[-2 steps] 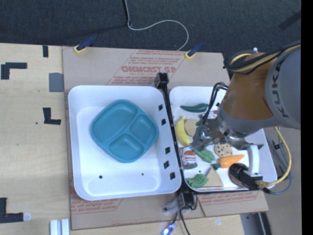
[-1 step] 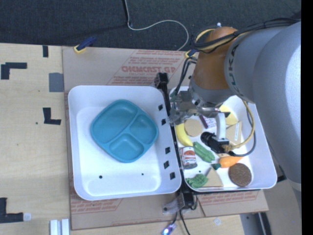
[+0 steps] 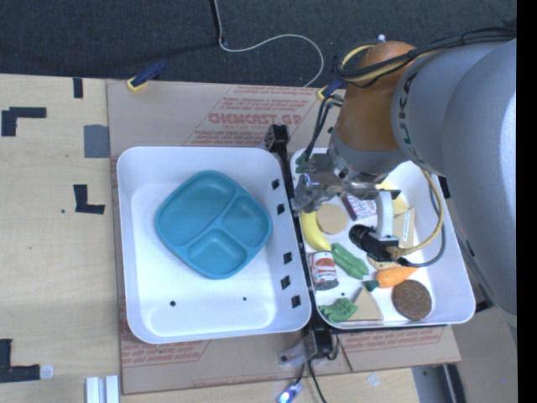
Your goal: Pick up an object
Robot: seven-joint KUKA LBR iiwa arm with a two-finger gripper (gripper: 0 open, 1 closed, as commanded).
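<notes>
The grey arm (image 3: 470, 141) reaches in from the right, its orange band (image 3: 373, 99) directly above the wrist. The gripper (image 3: 312, 193) hangs below that wrist, pointing down.

Right bin (image 3: 457, 313) crowded with food; left bin (image 3: 134, 225) roomy (one blue plate (image 3: 214, 223)).

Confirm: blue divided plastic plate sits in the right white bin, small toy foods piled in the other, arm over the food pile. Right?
One thing is off: the blue divided plastic plate lies in the left white bin, not the right. The small toy foods, among them a yellow banana and an orange carrot, are piled in the right white bin, with the arm over them. The camera view shows this.
</notes>
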